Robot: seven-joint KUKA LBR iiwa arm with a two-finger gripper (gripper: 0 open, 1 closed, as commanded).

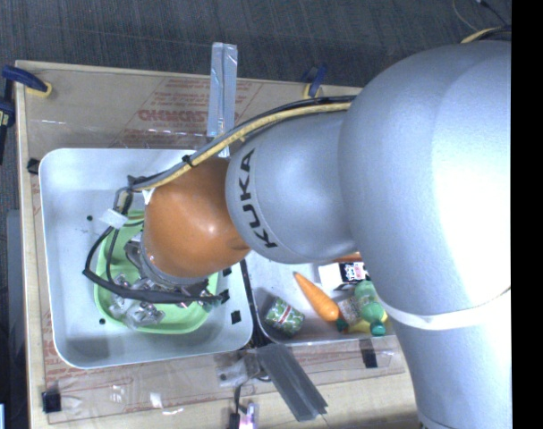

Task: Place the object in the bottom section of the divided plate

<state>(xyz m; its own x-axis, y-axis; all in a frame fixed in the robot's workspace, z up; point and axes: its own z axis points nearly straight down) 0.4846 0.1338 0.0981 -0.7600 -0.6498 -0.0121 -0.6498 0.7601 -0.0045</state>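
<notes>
Roughly speaking, you are working blind at the point of contact, so start from the left: the left bin (56, 239) has bare white floor along its left wall and near corner, and that is your open room. Next in, the green divided plate (192, 322) lies on that bin's floor, with the gripper (141, 307) low over it amid looped black cables; whether its pincer is apart, together or clamped on anything you cannot tell, since the wrist and orange band (186, 226) cover most of it. Which object is the task's thing is not clear either: nothing can be made out between the metal parts, so treat the object as possibly not in hand. Further right, past the wall shared by the two bins, the right bin (264, 327) holds a small green wrapped item (284, 315), an orange carrot (316, 298) and a green bottle-like toy (369, 304), close together. These look light, stiff and smooth, likely slippery plastic; take the carrot across its thick middle. Mind the plate's raised rim, the shared wall and the cables when lifting clear.
</notes>
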